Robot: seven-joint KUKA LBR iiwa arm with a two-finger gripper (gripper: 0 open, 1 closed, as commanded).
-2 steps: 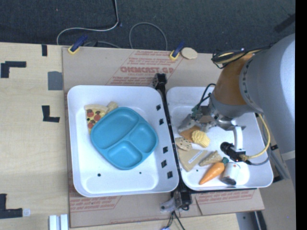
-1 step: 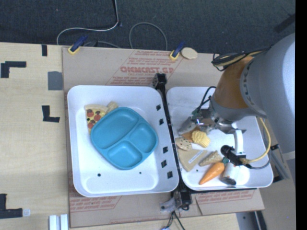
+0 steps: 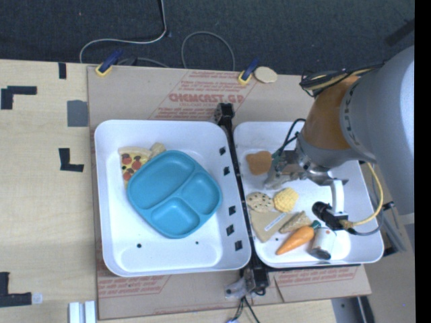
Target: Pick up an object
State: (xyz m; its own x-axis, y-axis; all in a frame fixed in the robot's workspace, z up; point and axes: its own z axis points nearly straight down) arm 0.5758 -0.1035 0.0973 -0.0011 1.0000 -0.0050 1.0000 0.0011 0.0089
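The hand (image 3: 281,173) sits low in the right bin (image 3: 357,254), above the corn piece (image 3: 285,198); whether it is wide or narrow cannot be told. The corn looks light, rigid and slick; gripping across its short sides seems best.

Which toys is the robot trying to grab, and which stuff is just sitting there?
Could be grabbed, in the bin by the gripper:
brown bun
cookie
corn
carrot

Just lying about:
blue plate
pizza slice
round tan piece on the cardboard beyond the bins
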